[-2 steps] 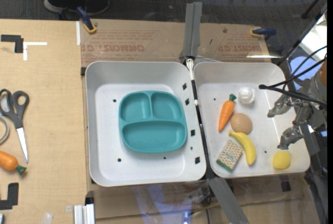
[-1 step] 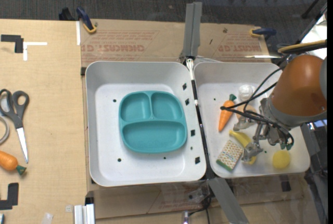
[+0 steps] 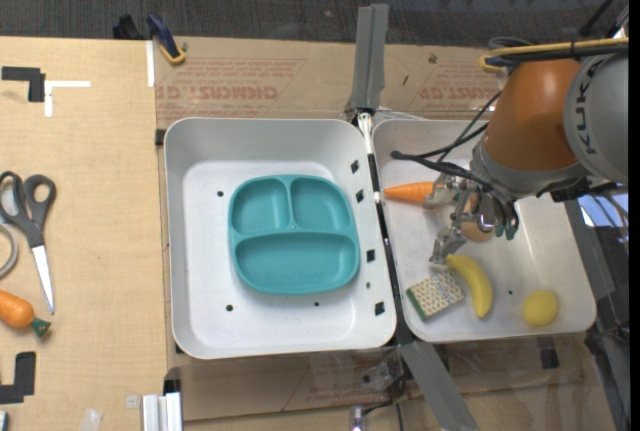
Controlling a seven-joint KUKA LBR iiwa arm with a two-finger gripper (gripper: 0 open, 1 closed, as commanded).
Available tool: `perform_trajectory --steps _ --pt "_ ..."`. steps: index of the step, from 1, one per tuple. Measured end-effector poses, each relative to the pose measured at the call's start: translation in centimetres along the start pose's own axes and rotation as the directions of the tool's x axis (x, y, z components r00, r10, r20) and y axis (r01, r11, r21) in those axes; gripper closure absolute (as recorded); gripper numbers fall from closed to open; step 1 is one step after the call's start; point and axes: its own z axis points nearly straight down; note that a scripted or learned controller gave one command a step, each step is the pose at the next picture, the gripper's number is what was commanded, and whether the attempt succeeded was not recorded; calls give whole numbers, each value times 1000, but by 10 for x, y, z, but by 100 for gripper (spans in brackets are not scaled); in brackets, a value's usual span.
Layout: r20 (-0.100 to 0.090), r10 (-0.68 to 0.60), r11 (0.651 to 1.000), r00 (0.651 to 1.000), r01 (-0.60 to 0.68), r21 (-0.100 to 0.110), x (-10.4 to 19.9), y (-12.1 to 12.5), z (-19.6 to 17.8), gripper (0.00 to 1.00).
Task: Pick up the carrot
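The gripper point(image 3: 455, 224) is hanging low in the right bin point(image 3: 560, 229) – whether it is released or clenched cannot be told – with the carrot point(image 3: 408, 191) lying at its 10 o'clock by the divider, likely placed for a grasp, the banana point(image 3: 472, 284) sitting at 6

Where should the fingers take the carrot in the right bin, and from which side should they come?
Grip the carrot at its thicker middle, coming from above. It lies flat on the floor of the right bin, pointed end toward the divider and the other end under the gripper, so the fingers should probably close across its width, one on each long side. The wall near the tip leaves little room there.
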Motion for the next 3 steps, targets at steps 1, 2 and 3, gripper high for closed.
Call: perform_trajectory --steps 1,2,3 --pt "-4 252 968 968 -252 1 54 -62 1 0" --pt "0 512 859 859 -512 2 -2 -78 0 0" --pt "1 495 869 869 -495 1 -67 -36 0 0"
